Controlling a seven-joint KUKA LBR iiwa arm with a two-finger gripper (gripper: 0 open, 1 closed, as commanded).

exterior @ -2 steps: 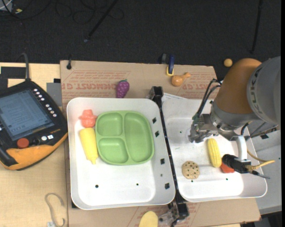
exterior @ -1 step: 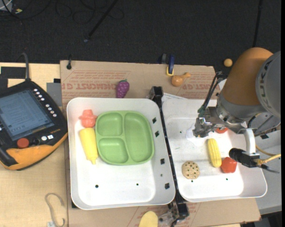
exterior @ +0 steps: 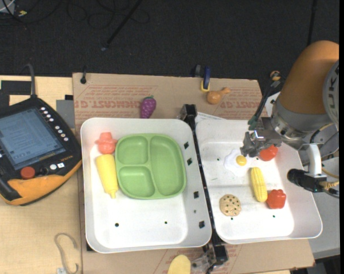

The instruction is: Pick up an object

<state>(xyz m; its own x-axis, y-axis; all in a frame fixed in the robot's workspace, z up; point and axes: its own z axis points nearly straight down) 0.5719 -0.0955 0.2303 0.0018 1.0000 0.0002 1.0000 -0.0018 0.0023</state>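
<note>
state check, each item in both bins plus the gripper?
gripper: low in right bin, beside fried egg; fingers unclear
fried egg: flat on bin floor
corn: lying, free
cookie: flat
red pepper: resting, free
green plate: upright, left bin
yellow piece: lying beside plate

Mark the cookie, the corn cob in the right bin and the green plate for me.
cookie (exterior: 230, 205), camera view, centre of its face.
corn cob (exterior: 258, 184), camera view, middle of the cob.
green plate (exterior: 150, 190), camera view, bare lower compartment.
</note>
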